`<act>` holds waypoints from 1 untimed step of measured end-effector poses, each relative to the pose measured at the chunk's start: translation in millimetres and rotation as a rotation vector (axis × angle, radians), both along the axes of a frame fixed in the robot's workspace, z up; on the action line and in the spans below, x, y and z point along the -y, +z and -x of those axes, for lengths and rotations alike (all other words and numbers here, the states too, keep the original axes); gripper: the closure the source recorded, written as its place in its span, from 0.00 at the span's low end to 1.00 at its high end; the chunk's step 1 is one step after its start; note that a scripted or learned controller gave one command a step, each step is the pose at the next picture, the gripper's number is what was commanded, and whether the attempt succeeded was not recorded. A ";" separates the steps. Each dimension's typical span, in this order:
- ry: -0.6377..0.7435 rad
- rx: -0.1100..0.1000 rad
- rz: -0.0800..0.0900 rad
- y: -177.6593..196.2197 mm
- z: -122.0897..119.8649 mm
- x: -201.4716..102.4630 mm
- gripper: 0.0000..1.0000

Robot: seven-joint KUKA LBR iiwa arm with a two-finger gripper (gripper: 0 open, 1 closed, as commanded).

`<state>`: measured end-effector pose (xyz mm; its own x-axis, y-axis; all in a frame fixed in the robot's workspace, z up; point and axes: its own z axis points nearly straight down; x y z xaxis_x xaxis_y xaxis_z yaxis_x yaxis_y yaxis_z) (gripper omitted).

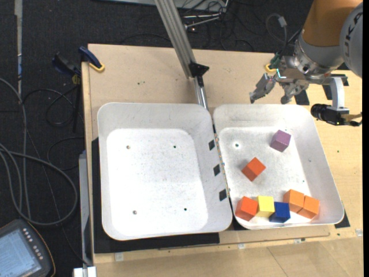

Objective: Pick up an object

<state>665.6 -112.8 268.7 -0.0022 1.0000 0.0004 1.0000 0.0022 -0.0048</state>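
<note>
The end effector [275, 92] is seen above the far rim of the right-hand bin [323, 160], with its two fingers spread apart and nothing between them. No block is held, so the pick is judged as not yet begun (only the approach is in place).

The candidate blocks all lie below the end effector in the view, inside the bin under it. The purple block [281, 139] is nearest, just beyond the fingertips toward the near side. The lone orange block [253, 169] is found farther on, slightly to the left of the end effector. Well apart from it, along the bin's near wall, a row is packed tight: an orange block at the left end [247, 207], a yellow block [266, 204], a blue block [281, 211] and a pair of orange blocks [302, 203].

The left-hand bin [115, 154] is far off to the side. What is left is everything: a descent, a closing on one block, and a lift. The purple block is judged the easiest target, since it stands free.
</note>
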 end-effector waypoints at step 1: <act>0.001 0.004 0.001 2.9 -0.3 0.0 0.00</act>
<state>665.8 -112.8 271.6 -0.0030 1.0000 -0.0007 1.0000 0.0030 -0.0013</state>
